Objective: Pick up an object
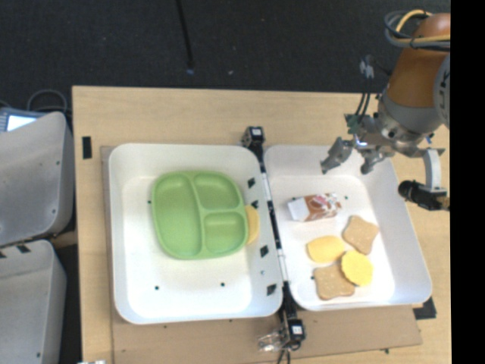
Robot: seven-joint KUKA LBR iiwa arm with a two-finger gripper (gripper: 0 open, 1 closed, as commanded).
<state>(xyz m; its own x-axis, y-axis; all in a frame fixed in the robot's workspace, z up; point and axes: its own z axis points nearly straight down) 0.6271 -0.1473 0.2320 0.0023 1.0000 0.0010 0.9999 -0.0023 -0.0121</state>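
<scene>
Two white bins sit side by side on the tabletop [91,120]. Left bin [136,294] has a green tray [201,214], a yellow piece [252,224] half tucked behind its right edge. Right bin [402,271] holds the pickables: wrapper [314,206], two toast pieces [360,234] [333,282], two yellow pieces [326,249] [357,268], clustered low-centre, likely within reach. Tool [355,158] hovers over the bin's top edge, fingers spread, nothing between them, well apart from the items. Arm top cut off; wrapper print unreadable.

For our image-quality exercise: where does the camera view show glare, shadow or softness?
Camera view: even lighting, the white right bin nearly washed out; soft shadow beside the green tray; the hand and food pieces look slightly soft; the floor is dark.
</scene>
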